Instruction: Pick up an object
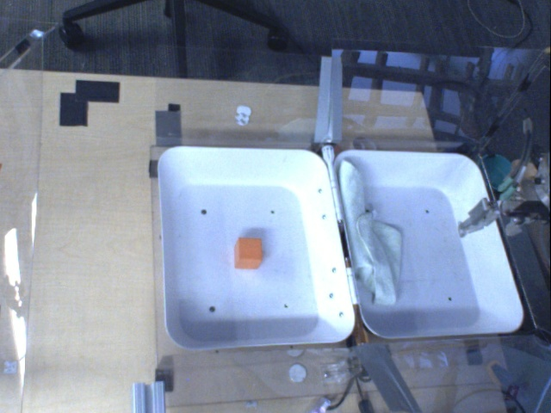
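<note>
Sitting near the middle of the left bin (181, 231), a bit toward its near side: one orange cube (249, 253), flat on the floor, well apart from every wall. It looks about as wide as deep, so no real long axis; its edges run roughly square to the bin walls, maybe a hair rotated. No print or marking readable on it.

Right bin (448, 308) holds a pale crumpled cloth (377, 252) bunched along its left wall, long axis running far-to-near, upper end draped up against the wall near the divider. No logo or text visible on the cloth.

Gripper (475, 222) is at the right edge of the right bin, over the rim area, metallic tip pointing left into the bin. Too small and blurred to resolve; can't tell if it's open or closed, and nothing visible in it. It's well apart from the cube, with the cloth and the divider in between.

No brands or labels legible anywhere. On the wooden bench (86, 256) far-left of the bins there's a black L-shaped patch (86, 101), no writing on it. Small white object (244, 114) on the bench just beyond the left bin, too small to identify. Office chair base (176, 7) on the carpet at far side.
</note>
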`<state>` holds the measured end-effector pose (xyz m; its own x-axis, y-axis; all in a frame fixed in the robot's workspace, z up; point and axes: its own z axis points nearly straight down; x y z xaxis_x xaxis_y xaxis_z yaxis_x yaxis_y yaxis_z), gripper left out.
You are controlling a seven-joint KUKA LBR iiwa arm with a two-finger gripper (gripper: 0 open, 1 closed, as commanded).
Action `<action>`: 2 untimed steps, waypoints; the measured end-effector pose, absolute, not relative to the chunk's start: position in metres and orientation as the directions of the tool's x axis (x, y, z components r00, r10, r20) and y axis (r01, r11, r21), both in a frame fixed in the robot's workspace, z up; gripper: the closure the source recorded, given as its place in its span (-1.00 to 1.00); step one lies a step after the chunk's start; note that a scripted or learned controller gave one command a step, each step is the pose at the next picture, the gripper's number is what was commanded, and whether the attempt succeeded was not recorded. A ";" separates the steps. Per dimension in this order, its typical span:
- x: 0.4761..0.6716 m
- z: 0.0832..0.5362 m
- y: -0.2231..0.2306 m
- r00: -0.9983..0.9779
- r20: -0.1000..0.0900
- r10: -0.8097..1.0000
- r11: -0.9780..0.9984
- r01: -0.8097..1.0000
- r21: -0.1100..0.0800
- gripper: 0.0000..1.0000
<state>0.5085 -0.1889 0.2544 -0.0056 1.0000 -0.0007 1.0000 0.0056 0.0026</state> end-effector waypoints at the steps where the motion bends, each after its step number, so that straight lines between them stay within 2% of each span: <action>1: 0.530 0.096 -0.190 -0.107 -0.002 0.994 0.107 0.994 0.006 -1.00; 2: 0.531 0.107 -0.190 -0.109 -0.004 0.994 0.109 0.994 0.010 1.00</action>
